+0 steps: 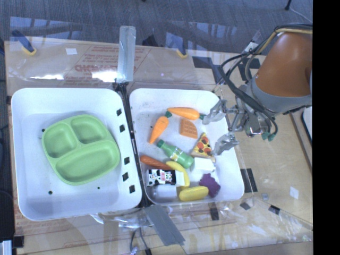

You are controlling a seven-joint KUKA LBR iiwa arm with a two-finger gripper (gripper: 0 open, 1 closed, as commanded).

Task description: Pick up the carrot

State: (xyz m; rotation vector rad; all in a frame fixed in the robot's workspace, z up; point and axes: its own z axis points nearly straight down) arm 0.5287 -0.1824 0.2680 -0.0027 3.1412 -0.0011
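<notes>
Carrots: you have two, carrot [158,129] and long carrot [184,112], in the right bin [228,163].
Left bin [24,142]: one green plate [81,149].
Claw [220,126]: wide open, holding nothing.

A: What's hidden below the pincer [220,127]?

B: The yellow banana [178,168] overlaps the red sausage [154,162], and the print on the black-and-white carton [161,177] is too small to read.

A: And behind the pincer?

B: The arm [284,62] is cut off at the frame's edge, and cables perhaps hide its wrist.
</notes>
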